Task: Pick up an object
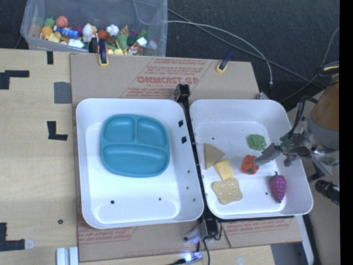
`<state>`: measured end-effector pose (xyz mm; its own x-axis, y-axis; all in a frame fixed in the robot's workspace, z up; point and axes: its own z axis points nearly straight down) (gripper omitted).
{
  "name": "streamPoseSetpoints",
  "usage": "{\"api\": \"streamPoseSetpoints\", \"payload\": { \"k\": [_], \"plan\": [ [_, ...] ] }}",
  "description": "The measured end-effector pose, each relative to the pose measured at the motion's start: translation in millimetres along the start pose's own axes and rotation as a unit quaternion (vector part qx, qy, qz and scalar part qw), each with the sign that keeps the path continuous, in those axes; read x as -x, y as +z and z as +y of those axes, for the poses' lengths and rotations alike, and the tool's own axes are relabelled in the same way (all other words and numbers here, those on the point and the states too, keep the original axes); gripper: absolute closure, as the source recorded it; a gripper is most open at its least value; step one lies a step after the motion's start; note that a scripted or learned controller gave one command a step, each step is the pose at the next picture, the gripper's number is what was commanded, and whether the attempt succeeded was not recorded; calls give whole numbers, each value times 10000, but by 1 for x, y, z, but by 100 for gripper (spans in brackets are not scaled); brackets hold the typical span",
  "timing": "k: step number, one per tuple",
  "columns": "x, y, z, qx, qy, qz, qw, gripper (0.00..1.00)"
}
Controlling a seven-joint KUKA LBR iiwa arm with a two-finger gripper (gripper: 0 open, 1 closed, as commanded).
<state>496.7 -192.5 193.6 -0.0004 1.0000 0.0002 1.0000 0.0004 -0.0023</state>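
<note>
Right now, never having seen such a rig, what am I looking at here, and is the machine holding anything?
This single camera looks down at a slant on a bench with two white bins. The left bin holds a blue divided plate. The right bin holds toy food: a green piece, a red piece, purple grapes, a tan wedge, a yellow block and a cracker-like square. The grey arm reaches in from the right; its gripper sits beside the red piece. I cannot tell whether it holds anything. A clear tub of more toys sits behind.
</note>
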Motion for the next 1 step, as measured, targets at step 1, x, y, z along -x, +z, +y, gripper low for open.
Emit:
{"api": "streamPoseSetpoints", "payload": {
  "k": [1],
  "plan": [
    [14,-299,32,102,-11,-41,9999,0]
  ]
}}
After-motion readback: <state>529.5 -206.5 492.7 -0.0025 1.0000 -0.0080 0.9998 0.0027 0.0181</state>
